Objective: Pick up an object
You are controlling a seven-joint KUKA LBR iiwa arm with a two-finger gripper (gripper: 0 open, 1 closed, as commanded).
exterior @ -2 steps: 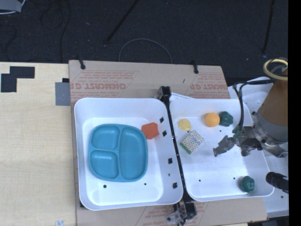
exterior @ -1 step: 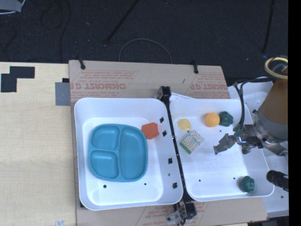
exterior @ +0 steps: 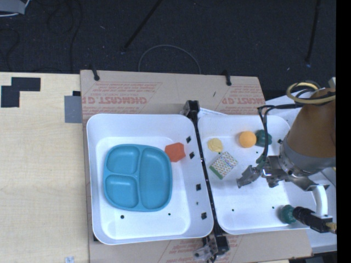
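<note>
My gripper (exterior: 245, 178) hangs low over the middle of the right bin (exterior: 247, 221), reaching in from the right, with nothing visibly between its fingers. Just to its left lies a small green-and-white patterned box (exterior: 222, 164). Behind that are a pale yellow lump (exterior: 215, 145) and an orange ball (exterior: 247, 139). A dark teal object (exterior: 264, 137) sits right of the ball, partly behind a cable. Another teal round object (exterior: 286, 213) rests near the bin's front right corner.
The left bin (exterior: 104, 130) holds a blue divided plate (exterior: 138, 177) and an orange-red block (exterior: 175, 152) at the plate's far right corner. A black divider (exterior: 202, 171) runs between the bins. The arm's bulk (exterior: 310, 141) covers the right bin's right side.
</note>
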